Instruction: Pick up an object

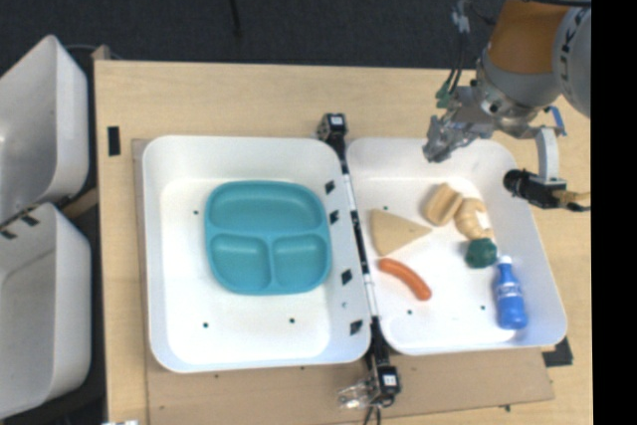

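Observation:
My gripper (438, 150) hangs over the far edge of the right bin (398, 164), above and behind the things in it, with nothing seen between its fingers. Below it lie a tan bread roll (441, 204) and a paler roll (471, 217). A beige wedge (394, 233) lies near the bin's left side. An orange sausage (407, 278) lies in front of the wedge. A dark green lump (481, 253) and a blue bottle (509, 292) sit at the right side.
The left bin (179, 333) holds a teal divided plate (267, 236). A ridge with black clips (350, 244) separates the two bins. White moulded shapes (40, 134) stand at the bench's left.

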Tool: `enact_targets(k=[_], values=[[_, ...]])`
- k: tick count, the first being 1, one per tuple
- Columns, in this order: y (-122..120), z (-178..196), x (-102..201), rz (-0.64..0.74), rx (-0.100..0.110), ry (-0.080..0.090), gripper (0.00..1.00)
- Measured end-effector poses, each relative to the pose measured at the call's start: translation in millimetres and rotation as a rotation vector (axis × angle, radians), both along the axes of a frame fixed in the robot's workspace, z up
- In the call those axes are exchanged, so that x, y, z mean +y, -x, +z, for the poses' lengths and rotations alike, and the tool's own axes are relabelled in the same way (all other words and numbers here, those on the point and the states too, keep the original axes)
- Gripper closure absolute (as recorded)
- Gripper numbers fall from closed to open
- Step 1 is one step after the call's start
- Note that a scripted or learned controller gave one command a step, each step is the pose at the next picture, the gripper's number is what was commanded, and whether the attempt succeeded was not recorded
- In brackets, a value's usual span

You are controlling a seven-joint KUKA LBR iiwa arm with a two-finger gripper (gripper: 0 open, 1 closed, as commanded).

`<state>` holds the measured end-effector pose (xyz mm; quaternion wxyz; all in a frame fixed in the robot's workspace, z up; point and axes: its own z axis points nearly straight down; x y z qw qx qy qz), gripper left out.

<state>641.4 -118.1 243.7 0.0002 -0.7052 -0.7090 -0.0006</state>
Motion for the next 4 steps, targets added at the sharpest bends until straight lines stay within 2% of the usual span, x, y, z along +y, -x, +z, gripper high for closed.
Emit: enact_targets(k=[1, 2, 3, 4], values=[[30, -6, 47, -0.002, 0.001, 0.001, 1.00], [49, 5, 91, 0.000, 0.001, 0.000, 1.00], [75, 5, 147, 0.000, 0.001, 0.000, 1.00], [94, -4, 188, 0.000, 0.002, 0.000, 1.00]])
